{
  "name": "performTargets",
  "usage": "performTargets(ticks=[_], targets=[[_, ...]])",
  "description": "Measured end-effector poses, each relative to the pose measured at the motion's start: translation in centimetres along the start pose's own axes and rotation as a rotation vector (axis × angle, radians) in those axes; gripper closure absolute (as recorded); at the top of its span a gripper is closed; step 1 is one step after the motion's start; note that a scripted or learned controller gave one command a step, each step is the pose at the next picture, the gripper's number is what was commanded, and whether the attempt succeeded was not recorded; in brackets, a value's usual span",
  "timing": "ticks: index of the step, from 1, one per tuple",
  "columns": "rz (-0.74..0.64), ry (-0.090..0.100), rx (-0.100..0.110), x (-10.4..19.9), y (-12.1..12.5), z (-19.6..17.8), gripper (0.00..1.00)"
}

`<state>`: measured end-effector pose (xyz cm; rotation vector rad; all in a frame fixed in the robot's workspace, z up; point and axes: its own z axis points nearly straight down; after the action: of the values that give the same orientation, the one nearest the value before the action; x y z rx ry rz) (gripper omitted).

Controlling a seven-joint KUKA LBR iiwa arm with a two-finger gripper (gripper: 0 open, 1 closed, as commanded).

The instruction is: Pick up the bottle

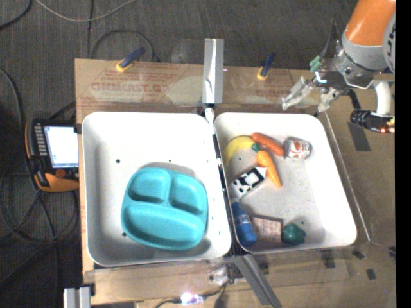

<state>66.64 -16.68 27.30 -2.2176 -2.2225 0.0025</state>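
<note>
Blue bottle (243, 224) lies well apart from the spread, unladen pincer (311, 96).

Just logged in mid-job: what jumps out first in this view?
The big teal divided tray dominates the left bin. The right bin holds a clutter: two carrots, a yellow fruit, and the blue bottle lying at its near-left edge. The gripper hangs above that bin's far rim, away from the bottle.

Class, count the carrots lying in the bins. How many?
2, both in the right bin: upper carrot beside the yellow fruit, lower carrot just below it. Nothing seems hidden.
</note>
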Motion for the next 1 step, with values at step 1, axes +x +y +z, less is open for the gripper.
performTargets(ticks=[1], targets=[[-0.049, -0.002, 0.0, 5.24, -1.28, 1.89, 0.0]])
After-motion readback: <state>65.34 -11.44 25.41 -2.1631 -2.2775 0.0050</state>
